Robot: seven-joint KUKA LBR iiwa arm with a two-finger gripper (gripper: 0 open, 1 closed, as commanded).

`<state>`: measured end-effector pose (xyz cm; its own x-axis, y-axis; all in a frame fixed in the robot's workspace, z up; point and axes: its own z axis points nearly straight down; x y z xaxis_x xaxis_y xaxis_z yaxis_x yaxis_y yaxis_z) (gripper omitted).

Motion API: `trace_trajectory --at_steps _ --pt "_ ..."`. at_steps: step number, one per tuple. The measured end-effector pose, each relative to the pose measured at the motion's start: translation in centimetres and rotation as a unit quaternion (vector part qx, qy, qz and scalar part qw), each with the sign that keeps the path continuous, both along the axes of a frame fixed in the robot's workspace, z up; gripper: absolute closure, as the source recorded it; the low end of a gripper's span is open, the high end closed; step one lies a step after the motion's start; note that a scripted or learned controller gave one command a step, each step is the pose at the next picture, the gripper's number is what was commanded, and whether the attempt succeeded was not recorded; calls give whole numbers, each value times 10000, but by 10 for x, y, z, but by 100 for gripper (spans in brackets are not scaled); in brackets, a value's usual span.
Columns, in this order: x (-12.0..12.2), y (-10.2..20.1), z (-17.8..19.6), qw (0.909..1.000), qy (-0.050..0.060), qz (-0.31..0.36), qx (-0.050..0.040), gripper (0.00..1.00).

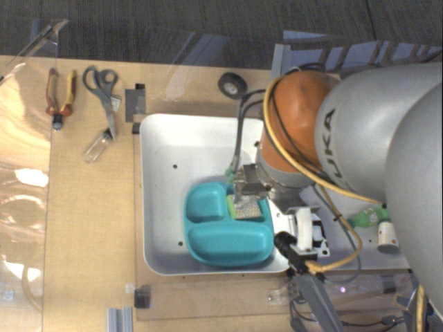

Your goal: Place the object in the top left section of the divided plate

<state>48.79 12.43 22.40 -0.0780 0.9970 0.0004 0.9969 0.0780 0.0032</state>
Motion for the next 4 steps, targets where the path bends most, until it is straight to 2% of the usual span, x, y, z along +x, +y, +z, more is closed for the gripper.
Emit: trace_trajectory --at_steps 1,2,3,4 --pt "20 -34 -39 9928 1 1197 -2 100" --pt "7 20 29 9847 -21 1741 1 100" --pt "0 -30 -5 9964 -1 845 -2 100" --pt "0 -13 -21 9973 4 734 -1 100"
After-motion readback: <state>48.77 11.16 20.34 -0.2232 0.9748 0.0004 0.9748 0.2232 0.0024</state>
